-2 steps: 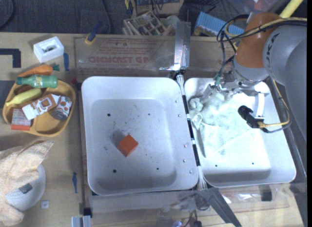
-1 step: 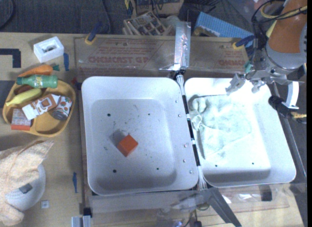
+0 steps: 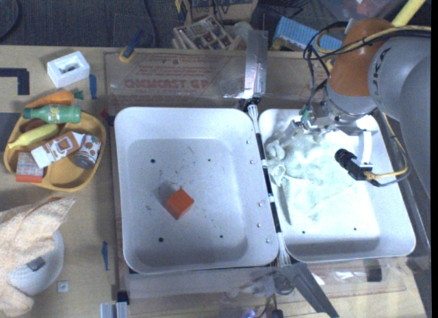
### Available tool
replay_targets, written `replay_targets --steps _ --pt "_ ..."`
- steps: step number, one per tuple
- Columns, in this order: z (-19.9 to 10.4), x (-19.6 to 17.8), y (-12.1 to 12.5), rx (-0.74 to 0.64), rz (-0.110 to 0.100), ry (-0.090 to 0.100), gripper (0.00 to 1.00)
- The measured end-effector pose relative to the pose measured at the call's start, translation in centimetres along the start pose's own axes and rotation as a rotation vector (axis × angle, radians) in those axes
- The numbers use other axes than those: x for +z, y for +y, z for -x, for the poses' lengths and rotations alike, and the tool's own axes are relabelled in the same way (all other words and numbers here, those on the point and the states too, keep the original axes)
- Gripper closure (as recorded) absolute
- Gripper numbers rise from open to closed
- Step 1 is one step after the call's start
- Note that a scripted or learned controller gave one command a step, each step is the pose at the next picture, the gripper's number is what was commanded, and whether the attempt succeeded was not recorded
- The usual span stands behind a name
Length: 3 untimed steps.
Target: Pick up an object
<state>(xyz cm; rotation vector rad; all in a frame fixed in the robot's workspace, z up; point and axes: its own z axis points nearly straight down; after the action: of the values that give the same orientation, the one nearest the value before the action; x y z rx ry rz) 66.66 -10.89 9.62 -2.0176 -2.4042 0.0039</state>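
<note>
An orange cube [image 3: 180, 203] lies on the floor of the left bin [image 3: 137, 128], a little left of its middle. In the right bin [image 3: 390, 241], a crumpled pale cloth [image 3: 304, 166] covers the back and middle of the floor. My gripper [image 3: 306, 125] hangs low over the back edge of this cloth, below the grey arm with its orange band [image 3: 356, 60]. It looks close to or touching the cloth. The wrist and cables hide its tip. The cube is far to the gripper's left, across the wall between the bins.
A black connector on a yellow cable [image 3: 350, 162] hangs over the right bin. A yellow bowl of toy food [image 3: 55, 149] and a small white box [image 3: 68, 68] stand left of the bins. A towel [image 3: 31, 241] lies at front left, and a clear plastic sheet [image 3: 181, 81] lies behind the bins.
</note>
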Motion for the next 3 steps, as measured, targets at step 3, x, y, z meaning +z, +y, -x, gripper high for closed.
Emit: replay_targets --steps 3 --pt "-0.6 0.9 0.3 0.277 0.011 -0.004 0.00"
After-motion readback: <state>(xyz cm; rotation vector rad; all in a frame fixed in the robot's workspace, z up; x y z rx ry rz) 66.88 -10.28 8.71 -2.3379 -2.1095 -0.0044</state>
